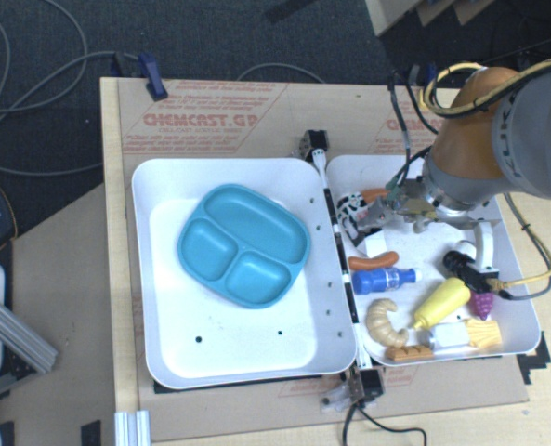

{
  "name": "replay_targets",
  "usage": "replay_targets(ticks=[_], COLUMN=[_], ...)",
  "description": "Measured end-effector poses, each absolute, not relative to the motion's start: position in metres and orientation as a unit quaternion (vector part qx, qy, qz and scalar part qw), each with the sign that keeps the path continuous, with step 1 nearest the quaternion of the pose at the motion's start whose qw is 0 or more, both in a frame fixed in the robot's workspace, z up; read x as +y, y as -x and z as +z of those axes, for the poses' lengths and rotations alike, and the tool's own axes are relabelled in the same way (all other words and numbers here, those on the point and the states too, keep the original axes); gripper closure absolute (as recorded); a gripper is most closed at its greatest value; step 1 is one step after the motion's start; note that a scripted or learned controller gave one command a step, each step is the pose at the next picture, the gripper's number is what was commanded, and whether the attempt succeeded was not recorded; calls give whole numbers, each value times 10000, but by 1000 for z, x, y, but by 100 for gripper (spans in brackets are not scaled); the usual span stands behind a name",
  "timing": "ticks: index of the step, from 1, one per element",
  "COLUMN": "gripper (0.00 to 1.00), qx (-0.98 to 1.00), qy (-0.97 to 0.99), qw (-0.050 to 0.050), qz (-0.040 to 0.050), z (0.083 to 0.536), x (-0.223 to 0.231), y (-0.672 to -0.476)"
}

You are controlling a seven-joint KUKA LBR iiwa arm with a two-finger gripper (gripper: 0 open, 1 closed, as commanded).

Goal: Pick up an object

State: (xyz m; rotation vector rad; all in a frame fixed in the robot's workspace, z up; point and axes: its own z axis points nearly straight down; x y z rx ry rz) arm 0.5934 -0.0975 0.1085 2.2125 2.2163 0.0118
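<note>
right bin contents and arm position

near edge of the right bin (526,342) carries a croissant (384,320), a yellow bottle (439,303) and a purple piece (482,305). further in lie a blue marker (383,280) and a hot dog (373,261). left bin (154,249) holds a blue divided plate (244,244). arm sits over the right bin's far half; gripper (405,203) low near a black-and-white item (351,209). jaws: cannot tell whether spread or pressed together. surface (210,110) is brown board.
</note>
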Motion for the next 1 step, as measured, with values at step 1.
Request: replay_targets(ticks=[1], gripper=[0], qx=[7071], qy=[-7071], qw=[71], qz=[26], z=[95], x=[-159], y=[-657])
